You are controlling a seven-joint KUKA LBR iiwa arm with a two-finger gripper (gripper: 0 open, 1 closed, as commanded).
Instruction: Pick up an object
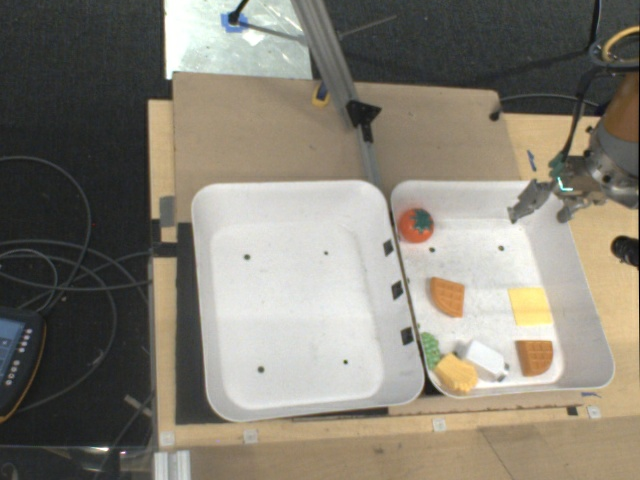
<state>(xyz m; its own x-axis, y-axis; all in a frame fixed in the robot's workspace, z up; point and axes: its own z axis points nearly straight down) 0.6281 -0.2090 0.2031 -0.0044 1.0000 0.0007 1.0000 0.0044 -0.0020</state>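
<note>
Contents, right-hand shallow white plastic bin (585,298), listed from its upper left corner downward:

- One small round red toy tomato with a green top (416,224), lying near the bin's upper left corner, just beside the seam between the two bins.
- One orange wedge-shaped piece with a ridged face (448,296), left of the bin's centre, apart from the tomato.
- One flat pale yellow square block (529,305), right of centre, level with the wedge.
- One orange-brown waffle-textured block (534,357), directly below the yellow square and just beside it.
- One small white rectangular block (486,358), at the lower edge, between the waffle-textured block and the yellow lump.
- One yellow lumpy piece (456,373), against the lower rim, touching or nearly touching the white block.
- One small green knobbly item (429,347), at the lower left corner; too small to identify further.

Two-finger gripper (545,200): at the upper right corner of the right-hand bin, over its rim, well apart from every listed item. Two dark fingers appear splayed with a gap between them, nothing held; the view here is coarse, so the opening is probable rather than certain. The grey arm with its orange band (622,118) enters from the right edge of the frame.

Left-hand shallow white plastic bin (215,298): adjoins the right one along a seam bearing black clips (396,289).

Support: tan bench top (260,128). A grey metal pole (325,38) crosses the upper centre. Black cables (60,258) lie at the left of the frame.
</note>
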